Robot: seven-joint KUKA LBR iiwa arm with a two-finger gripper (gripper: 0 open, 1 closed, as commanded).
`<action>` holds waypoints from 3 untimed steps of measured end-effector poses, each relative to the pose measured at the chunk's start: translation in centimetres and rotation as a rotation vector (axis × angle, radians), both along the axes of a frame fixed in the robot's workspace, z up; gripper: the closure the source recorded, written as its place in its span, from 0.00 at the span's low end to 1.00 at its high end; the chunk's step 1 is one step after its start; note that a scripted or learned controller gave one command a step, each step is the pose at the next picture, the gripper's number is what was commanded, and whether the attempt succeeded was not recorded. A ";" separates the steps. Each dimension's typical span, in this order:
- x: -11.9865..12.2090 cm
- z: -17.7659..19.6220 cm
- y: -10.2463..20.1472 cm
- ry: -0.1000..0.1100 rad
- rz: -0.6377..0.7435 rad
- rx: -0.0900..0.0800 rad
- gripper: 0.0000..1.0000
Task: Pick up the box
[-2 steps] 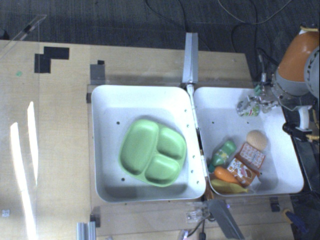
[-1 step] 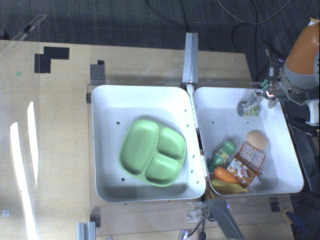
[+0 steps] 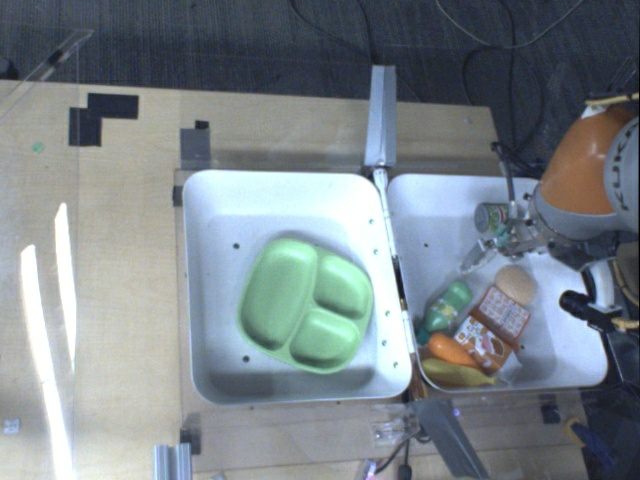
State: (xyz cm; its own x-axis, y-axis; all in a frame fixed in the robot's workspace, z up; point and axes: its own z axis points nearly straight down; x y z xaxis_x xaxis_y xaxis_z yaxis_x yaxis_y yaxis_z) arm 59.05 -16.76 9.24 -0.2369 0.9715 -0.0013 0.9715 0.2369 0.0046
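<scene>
Gripper (image 3: 497, 243) hangs over the right bin (image 3: 430, 203), its opening impossible to tell, near a small can (image 3: 490, 215). Below the gripper lies the box (image 3: 492, 326), beside a green bottle (image 3: 447, 306) and a carrot (image 3: 448, 350).

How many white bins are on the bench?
2. The left bin holds a green divided tray. The right bin holds the box and toy food.
</scene>
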 end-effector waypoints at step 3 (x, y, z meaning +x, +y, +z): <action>-8.1 0.1 6.3 -0.024 -0.191 -0.003 0.00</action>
State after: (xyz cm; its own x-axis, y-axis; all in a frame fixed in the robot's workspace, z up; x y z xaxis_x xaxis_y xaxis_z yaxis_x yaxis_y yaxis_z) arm 50.98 -10.46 9.31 -0.0482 0.9988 -0.0074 0.9984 0.0484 0.0279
